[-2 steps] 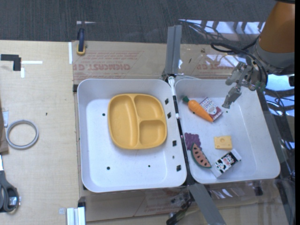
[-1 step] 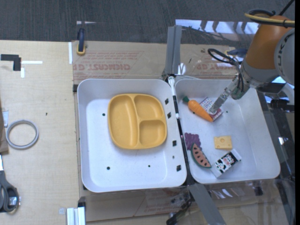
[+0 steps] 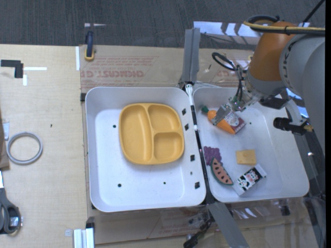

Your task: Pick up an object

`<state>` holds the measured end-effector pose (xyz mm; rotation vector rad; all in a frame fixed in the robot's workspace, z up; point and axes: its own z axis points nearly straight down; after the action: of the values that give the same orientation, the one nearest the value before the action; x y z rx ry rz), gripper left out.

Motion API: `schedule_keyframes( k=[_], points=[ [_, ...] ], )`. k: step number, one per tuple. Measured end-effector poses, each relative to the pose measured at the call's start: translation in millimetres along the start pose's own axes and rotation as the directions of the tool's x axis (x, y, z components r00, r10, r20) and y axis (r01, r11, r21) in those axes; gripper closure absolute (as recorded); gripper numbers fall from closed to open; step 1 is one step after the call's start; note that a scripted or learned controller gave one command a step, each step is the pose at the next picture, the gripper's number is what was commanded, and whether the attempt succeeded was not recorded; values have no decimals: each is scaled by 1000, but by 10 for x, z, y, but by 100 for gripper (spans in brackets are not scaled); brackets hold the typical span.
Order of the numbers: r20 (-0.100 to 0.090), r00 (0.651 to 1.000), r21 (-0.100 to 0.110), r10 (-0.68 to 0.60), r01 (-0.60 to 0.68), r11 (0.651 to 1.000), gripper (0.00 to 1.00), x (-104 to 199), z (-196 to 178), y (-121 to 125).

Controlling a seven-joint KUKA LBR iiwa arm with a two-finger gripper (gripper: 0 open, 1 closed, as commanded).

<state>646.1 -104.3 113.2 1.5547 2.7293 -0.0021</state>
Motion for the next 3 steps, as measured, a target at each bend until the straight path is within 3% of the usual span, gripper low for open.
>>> schedule_keyframes(
  k=[1, 2, 3],
  points=[
    [6, 967, -16, 256, -256, 967, 0, 33, 131, -223],
    [6, 967, -12, 253, -253, 967, 100, 30, 30, -226],
    [6, 967, -11, 253, -253, 967, 0, 31, 32, -228]
  ],
)
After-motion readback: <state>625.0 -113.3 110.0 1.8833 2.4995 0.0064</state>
